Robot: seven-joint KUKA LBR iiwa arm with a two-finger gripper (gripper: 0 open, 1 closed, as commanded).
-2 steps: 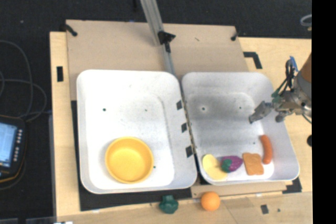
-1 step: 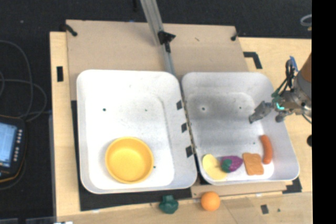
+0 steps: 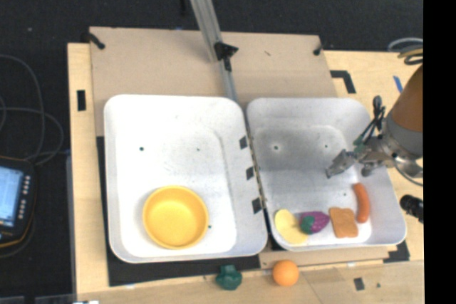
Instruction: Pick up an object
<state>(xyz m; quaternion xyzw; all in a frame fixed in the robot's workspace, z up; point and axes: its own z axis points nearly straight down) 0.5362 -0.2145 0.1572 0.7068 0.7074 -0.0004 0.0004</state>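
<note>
My gripper (image 3: pixel 350 163) hangs over the right part of the right bin (image 3: pixel 299 124), its fingers spread open with nothing between them. Just below it and to the right lies an orange-red sausage-shaped piece (image 3: pixel 362 201). Along the bin's front edge lie a tan bread-like slice (image 3: pixel 343 222), a purple and green toy (image 3: pixel 311 223) and a pale yellow piece (image 3: pixel 287 226). A yellow bowl (image 3: pixel 175 216) sits in the front of the left bin (image 3: pixel 171 132).
An orange ball (image 3: pixel 285 273) and a small green object (image 3: pixel 229 278) lie on the bench in front of the bins. A metal pole (image 3: pixel 203 11) slants up from behind the bins. A handheld pendant (image 3: pixel 13 199) and cables lie at the far left.
</note>
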